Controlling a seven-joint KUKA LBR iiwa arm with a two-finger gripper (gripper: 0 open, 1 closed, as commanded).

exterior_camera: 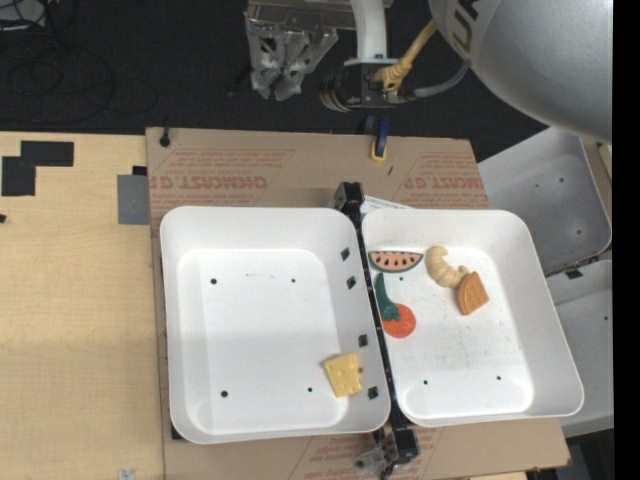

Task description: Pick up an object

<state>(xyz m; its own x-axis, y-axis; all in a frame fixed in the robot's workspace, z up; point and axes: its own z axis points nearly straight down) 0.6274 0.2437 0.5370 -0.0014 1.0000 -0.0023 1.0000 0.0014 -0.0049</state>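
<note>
Tool [285, 68] hangs raised beyond both bins [260, 418], arm [530, 38] retracted; clenched or released, cannot tell.

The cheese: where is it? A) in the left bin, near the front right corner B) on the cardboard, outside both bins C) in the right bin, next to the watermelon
A: the cheese lies on the floor of the left bin, close to the divider; the watermelon is in the right bin.

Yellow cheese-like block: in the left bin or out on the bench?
In. The yellow cheese-like block lies on the floor of the left white bin, near its lower right corner.
</note>
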